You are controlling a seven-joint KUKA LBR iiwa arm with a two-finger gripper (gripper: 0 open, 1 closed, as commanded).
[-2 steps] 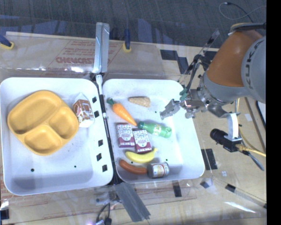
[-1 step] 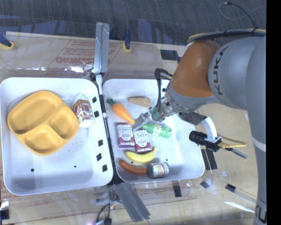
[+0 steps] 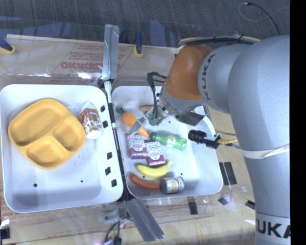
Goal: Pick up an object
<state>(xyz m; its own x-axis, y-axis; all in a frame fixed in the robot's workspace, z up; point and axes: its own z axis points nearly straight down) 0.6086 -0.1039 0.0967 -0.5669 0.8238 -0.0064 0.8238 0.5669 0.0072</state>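
**Crowded right bin under my gripper**

My gripper (image 3: 154, 117) hangs low over the far end of the right bin (image 3: 206, 180), beside an orange carrot (image 3: 128, 119). My own wrist hides the fingertips, so I cannot tell how they stand. Just nearer the camera lie a green bottle (image 3: 169, 141), two red cartons (image 3: 145, 151), a banana (image 3: 153, 171), a sausage (image 3: 144, 183) and a small can (image 3: 172, 185), packed close. The left bin (image 3: 50, 193) bears a yellow divided tray (image 3: 45, 132) and a small brown carton (image 3: 91, 120)

Tray (image 3: 45, 131) left — banana (image 3: 153, 170) right
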